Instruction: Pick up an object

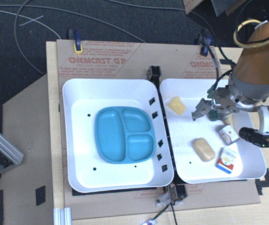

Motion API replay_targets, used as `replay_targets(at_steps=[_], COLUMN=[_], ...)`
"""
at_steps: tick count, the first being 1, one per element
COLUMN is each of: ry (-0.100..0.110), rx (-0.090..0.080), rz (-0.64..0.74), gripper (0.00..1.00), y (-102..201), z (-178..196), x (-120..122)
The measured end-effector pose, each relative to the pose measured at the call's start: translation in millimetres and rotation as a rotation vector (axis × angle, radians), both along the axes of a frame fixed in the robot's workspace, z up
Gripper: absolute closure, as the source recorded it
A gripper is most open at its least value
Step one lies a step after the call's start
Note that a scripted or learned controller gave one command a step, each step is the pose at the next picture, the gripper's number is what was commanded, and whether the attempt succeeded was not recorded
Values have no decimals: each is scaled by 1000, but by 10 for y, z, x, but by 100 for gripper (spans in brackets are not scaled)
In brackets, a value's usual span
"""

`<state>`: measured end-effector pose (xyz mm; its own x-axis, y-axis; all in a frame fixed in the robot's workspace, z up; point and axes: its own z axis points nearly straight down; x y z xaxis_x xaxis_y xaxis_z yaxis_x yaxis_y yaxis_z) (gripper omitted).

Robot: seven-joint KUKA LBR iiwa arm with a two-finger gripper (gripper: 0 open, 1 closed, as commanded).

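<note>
A smooth tan oval soap bar (204,149), lying diagonally near the right bin's (186,170) front edge, is being left ungrasped by the spread-fingered gripper (205,109).

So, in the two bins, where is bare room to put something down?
Left bin: a bare white margin all around the blue tray. Right bin: bare floor at its near-left, between the divider and the tan soap. Its right half is crowded by the pincer and small packets.
</note>
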<state>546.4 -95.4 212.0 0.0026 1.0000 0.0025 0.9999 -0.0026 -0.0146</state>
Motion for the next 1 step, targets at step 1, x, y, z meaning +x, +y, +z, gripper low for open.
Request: replay_targets(at_steps=[1], ry=[-13], rx=[-1], rz=[3], gripper=[0], y=[2], z=[70], x=[28])
